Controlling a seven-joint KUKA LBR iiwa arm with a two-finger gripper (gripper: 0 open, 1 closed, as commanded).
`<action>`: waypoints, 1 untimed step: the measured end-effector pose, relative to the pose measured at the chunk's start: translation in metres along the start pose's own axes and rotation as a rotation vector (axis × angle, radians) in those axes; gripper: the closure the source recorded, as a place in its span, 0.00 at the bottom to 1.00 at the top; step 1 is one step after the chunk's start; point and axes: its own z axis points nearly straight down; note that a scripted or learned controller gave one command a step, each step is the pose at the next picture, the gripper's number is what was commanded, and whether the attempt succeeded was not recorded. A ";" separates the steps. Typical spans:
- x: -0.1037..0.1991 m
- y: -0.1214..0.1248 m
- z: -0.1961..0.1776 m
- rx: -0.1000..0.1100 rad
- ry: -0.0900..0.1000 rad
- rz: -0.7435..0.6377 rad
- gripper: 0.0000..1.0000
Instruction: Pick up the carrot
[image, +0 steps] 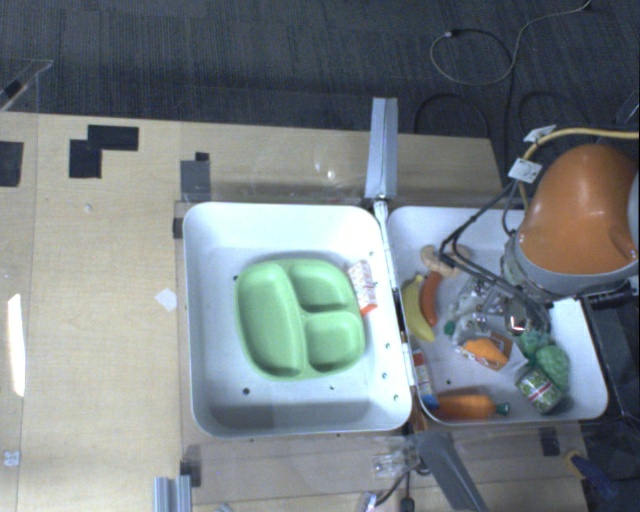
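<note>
gripper (488, 318): down in the right bin (590, 395), fingers too blurry, can't tell if open or shut
just below: orange lump (486, 351)
carrot (465, 406): flat along the near wall, apart from gripper
banana (417, 310): left side
left bin (205, 330): green tray (298, 317)

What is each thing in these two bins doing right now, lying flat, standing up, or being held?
Green tray: flat in the left bin, right way up.
Packet: resting on the tray's right edge.
Carrot: lying loose at the right bin's front wall.
Banana: lying by the divider.
Gripper: low over the right bin.
</note>
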 end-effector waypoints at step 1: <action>0.000 0.000 0.000 0.000 0.000 0.000 0.00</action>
